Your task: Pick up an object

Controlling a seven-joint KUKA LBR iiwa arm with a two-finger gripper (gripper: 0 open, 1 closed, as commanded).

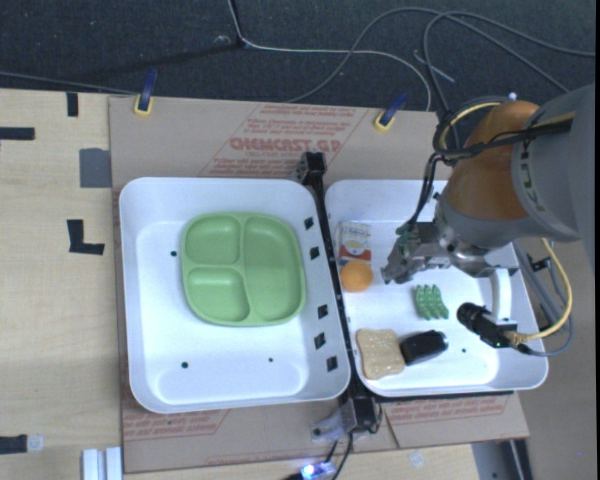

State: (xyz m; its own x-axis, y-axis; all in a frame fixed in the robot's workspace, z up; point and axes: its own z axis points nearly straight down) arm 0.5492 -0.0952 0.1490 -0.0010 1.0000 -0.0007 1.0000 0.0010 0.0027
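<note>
The right bin [500, 368] holds an orange ball [357, 277], a small white packet with red print [355, 238], a green ridged piece [430, 301], a tan slice of bread [379, 352] and a black object [422, 346]. My gripper [404, 259] hangs over the middle of this bin, just right of the orange ball and above the green piece. I see nothing held in it.
The left bin [150, 368] bears a green divided plate [244, 268]. A black divider with clips [323, 258] runs between the bins. Cables [545, 308] loop by the right bin's right rim. The bulky arm [510, 178] overhangs the right bin's far right corner.
</note>
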